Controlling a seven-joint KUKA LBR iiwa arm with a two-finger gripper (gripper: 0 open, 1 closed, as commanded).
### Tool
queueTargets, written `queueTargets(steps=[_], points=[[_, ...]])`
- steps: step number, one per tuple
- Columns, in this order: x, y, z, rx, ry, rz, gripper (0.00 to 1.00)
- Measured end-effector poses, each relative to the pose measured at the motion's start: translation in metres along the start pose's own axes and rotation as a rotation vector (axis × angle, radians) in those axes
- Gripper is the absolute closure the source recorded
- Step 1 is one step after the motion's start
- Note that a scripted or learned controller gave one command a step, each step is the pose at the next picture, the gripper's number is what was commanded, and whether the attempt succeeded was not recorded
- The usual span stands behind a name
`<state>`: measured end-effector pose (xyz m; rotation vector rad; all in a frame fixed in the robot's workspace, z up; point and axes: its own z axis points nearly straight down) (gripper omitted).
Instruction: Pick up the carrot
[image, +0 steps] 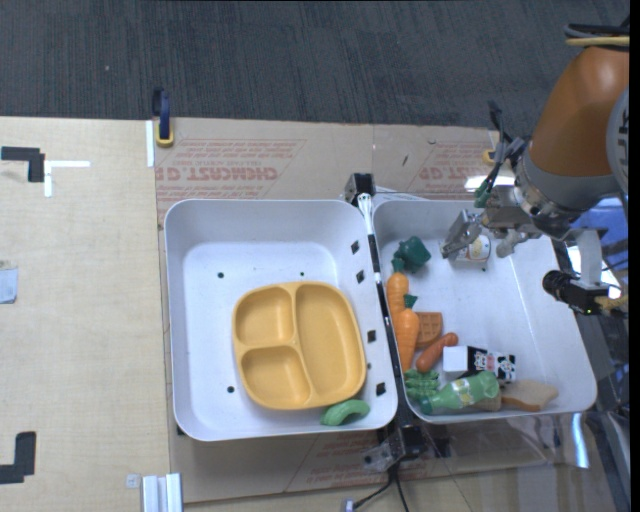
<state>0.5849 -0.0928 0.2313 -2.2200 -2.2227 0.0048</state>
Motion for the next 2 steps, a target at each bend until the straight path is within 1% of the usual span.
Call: queueTargets(steps=[1,2], points=[[0.0601,-0.0063,0.0404,0.000,0.001,-0.099,0.00],[0.0595,-0.0062,0.0401,0.000,0.000,-0.098,0.00]])
